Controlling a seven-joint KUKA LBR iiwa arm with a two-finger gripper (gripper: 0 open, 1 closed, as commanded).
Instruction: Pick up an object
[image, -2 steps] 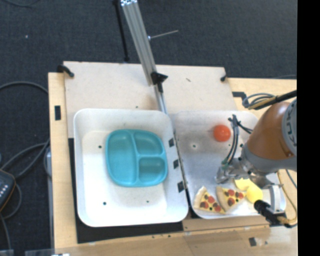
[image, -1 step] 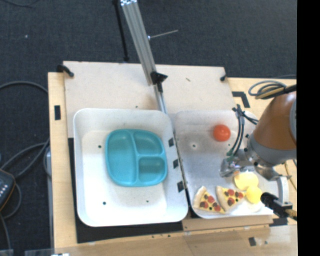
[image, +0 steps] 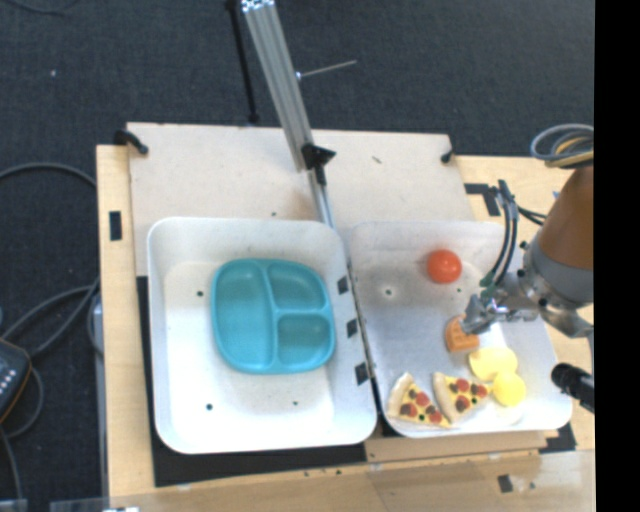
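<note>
The gripper (image: 478, 318) was down low in the right bin (image: 400, 262), hovering right at the small orange block (image: 461, 337), and the arm (image: 566, 240) was leaning in over the bin's far right side. Nothing had been lifted at that point, by my reading; the block sat flat on the bin floor, so the pick itself was all left to do. What looked done was the approach: the tool had arrived over a target.

The block lay just below and a touch to the left of the tool's tip, touching it or very nearly so; the angle didn't settle which. Whether the tool was spread or pressed together, I couldn't tell, as the metal parts blurred into one pale clump.

Other candidates sat close by. The yellow pieces (image: 498, 372) were just below the tool, beside the block. The two pizza slices (image: 440, 399) lay further below and to its left, near the bin's front rim. The orange-red ball (image: 445, 266) rested above and left of the tool, apart from it. The blue divided plate (image: 272, 315) sat well off to the tool's left in the left bin (image: 180, 250).
</note>
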